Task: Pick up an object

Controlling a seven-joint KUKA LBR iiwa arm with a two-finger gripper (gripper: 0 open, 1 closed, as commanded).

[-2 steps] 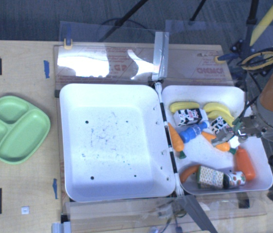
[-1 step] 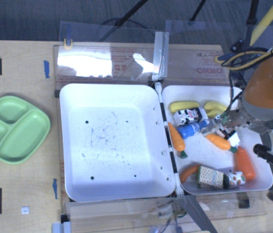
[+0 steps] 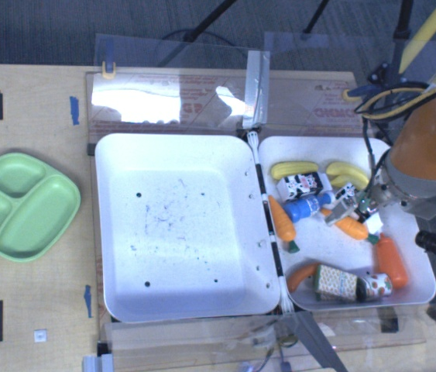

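The right bin (image 3: 425, 284) holds several objects. Two yellow bananas (image 3: 295, 169) (image 3: 347, 173) lie at its far side, with a black-and-white patterned box (image 3: 303, 184) and a blue bottle (image 3: 307, 207) just in front of them. An orange carrot (image 3: 282, 219) lies along the bin's left wall and another carrot (image 3: 303, 273) at the near left. A labelled bottle (image 3: 349, 285) lies on its side along the near wall, and a larger carrot (image 3: 390, 260) rests at the right. My gripper (image 3: 357, 209) is low in the bin, right above a small orange carrot (image 3: 351, 228), beside the blue bottle.
The left bin (image 3: 125, 155) stands next to the right one, sharing a middle wall. A green divided plate (image 3: 20, 204) sits on the wooden bench at far left. Cables and the arm's orange band (image 3: 427, 149) hang over the right bin's far right corner.
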